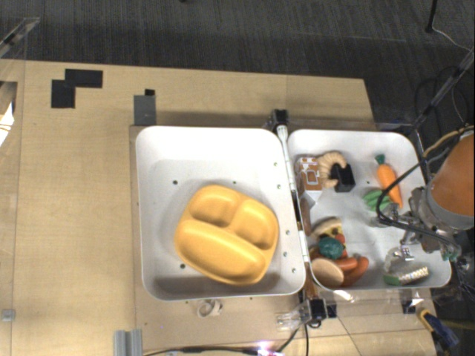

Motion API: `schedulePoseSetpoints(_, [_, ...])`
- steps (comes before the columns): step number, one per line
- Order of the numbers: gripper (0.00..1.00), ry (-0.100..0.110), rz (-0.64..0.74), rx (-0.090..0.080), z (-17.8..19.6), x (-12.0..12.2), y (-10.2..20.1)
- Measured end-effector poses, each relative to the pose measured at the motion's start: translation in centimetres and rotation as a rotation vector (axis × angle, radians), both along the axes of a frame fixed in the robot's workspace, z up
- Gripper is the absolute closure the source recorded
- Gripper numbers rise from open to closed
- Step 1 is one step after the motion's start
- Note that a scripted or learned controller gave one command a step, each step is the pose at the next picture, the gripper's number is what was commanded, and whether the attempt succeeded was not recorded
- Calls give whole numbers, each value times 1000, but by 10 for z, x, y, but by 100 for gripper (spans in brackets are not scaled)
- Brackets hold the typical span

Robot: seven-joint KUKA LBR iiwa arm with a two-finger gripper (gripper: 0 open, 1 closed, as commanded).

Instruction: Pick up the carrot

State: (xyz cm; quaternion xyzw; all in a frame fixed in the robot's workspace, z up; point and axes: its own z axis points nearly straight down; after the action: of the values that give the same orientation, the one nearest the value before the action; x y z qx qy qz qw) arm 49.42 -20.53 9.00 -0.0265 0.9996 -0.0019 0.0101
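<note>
The carrot point(387, 179) is small and orange with a green top. It lies in the right bin point(356, 143) near the far right corner, with its tip pointing toward the front. A cable crosses over its lower end. My gripper point(405, 252) hangs over the bin's front right part, below and slightly right of the carrot and apart from it. The arm's orange band point(454, 184) sits at the view's right edge, just right of the carrot.
A green toy point(374, 197) lies beside the carrot's tip. The right bin also holds a waffle-like piece with a black item point(326, 172), a cluster of toy foods point(335, 259) and a pale ribbed object point(407, 275). A big yellow loaf point(225, 233) sits in the left bin point(159, 162).
</note>
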Motion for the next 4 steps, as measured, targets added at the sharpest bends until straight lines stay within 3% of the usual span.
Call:
schedulePoseSetpoints(1, [0,4,-377,5,0,5,-1])
schedulePoseSetpoints(2, [0,0,-44,0,0,0,2])
schedulePoseSetpoints(3, [0,1,-21,1,0,1,1])
schedulePoseSetpoints(4, [0,-1,137,-6,0,2,12])
